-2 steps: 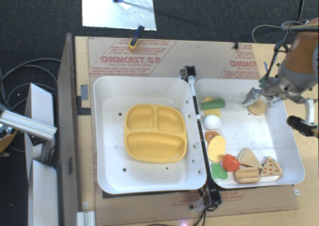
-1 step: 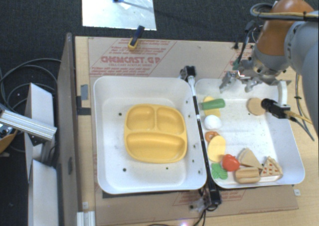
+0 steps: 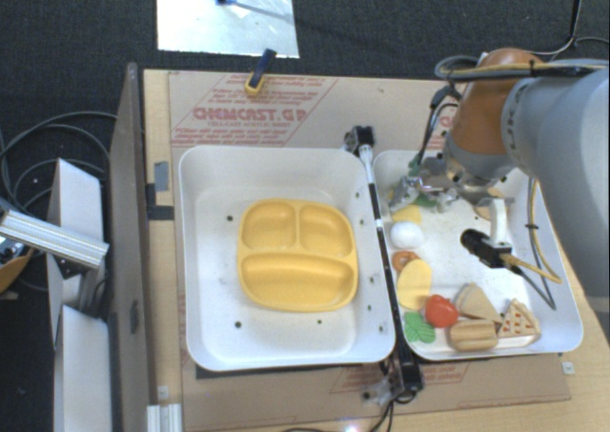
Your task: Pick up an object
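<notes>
The end effector [image 3: 426,188] hangs low over the far left corner of the right bin [image 3: 569,320]; its grasp state cannot be determined. The step appears to be the approach. The white egg [image 3: 407,235], just beside it, is a likely target requiring descent and closure.

— What do we see of the arm [image 3: 562,125] itself?

— We see a thick, smooth grey casing, rounded like a pipe, and above the wrist a glossy orange band [image 3: 484,111] that bulges like a ball joint.

— Any cabling near that orange band?

— Yes, we make out thin dark cables looping over its top, and a thin one running down its left side.

— And below the band?

— We find the gripper [image 3: 426,188], a cluster of small metal parts, silvery and dark, with a touch of green; finer detail is too small for us to tell.
</notes>
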`<state>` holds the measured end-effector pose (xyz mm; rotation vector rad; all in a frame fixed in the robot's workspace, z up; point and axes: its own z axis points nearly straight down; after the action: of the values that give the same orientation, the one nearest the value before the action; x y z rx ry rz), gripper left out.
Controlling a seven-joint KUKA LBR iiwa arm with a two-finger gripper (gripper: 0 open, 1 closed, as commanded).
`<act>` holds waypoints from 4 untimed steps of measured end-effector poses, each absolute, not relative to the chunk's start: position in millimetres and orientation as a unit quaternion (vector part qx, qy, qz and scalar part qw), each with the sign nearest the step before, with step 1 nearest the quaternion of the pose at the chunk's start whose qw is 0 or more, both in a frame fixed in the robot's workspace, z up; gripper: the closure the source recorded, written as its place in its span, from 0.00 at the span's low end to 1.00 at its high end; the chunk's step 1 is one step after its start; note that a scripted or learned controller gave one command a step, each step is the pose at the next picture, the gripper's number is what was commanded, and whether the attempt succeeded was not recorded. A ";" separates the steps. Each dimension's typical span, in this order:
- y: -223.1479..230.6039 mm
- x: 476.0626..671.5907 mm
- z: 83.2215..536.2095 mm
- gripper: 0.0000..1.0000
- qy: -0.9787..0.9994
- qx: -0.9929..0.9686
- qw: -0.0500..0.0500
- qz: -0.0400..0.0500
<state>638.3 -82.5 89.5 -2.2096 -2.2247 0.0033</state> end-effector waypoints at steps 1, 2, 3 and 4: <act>-84.9 668.4 85.7 0.00 -0.709 -0.705 0.004 0.003; -84.8 667.9 85.8 0.00 -0.709 -0.706 0.003 0.002; -84.4 667.9 85.7 0.00 -0.708 -0.706 0.002 0.002; -84.6 667.9 85.7 0.00 -0.708 -0.706 0.002 0.002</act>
<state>667.9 -84.6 85.7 -2.2148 -2.2215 0.0070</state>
